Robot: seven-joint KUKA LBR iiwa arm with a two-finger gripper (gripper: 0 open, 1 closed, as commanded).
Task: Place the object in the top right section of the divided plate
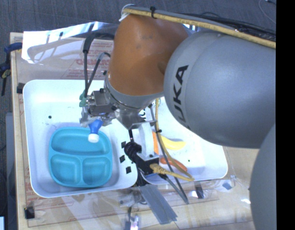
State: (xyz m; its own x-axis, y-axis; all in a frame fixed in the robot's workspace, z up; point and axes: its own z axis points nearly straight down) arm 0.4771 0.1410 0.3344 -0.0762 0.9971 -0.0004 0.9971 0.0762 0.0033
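the arm's gripper (96, 113) hangs over the blue divided plate (81, 158) in the left bin (34, 123), a small blue-and-white object (94, 131) at the plate's upper edge below it.

Light was bright and even from above. Glare flashed off the clear plastic sheet (65, 37) at the upper left of the frame. The white bins (37, 128) looked nearly washed out, with soft shadows under the arm (219, 80). The arm's big grey shell looked slightly soft.
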